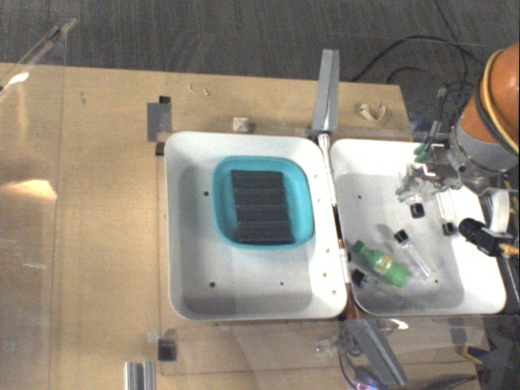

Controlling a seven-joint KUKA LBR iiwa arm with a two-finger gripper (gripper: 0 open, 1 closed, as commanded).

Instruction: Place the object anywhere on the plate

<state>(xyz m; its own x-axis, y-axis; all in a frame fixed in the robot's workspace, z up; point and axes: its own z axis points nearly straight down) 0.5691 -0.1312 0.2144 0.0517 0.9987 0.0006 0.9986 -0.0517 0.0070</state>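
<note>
- Bench [97,218] of light wood carries two shallow white bins side by side, under a camera that looks down at a slant.
- The left bin [191,291] holds a turquoise plate [302,197] with rounded corners. A dark ribbed rectangular piece [262,207] lies flat in the middle of the plate.
- The right bin [366,185] holds a green bottle [380,265]. It lies on its side near the bin's lower left corner, with its dark cap toward the wall between the two bins.
- A clear plastic piece [416,258] lies just beside the bottle, on its right, and seems to touch it or almost touch it.
- A few small dark bits [400,236] lie on the white floor of the right bin, between the bottle and the arm.
- The grey arm with its orange band [500,96] reaches in from the right, over the upper right part of the right bin.
- The gripper [422,187] hangs over the upper middle of the right bin, well apart from the bottle. Its metal parts are small and blurred here, so how wide it stands cannot be told, and nothing can be seen held in it.
- A grey upright bar [327,92] stands at the back, at the place where the two bins meet.
- Black cables [390,55] run over the dark carpet behind the bench.
</note>
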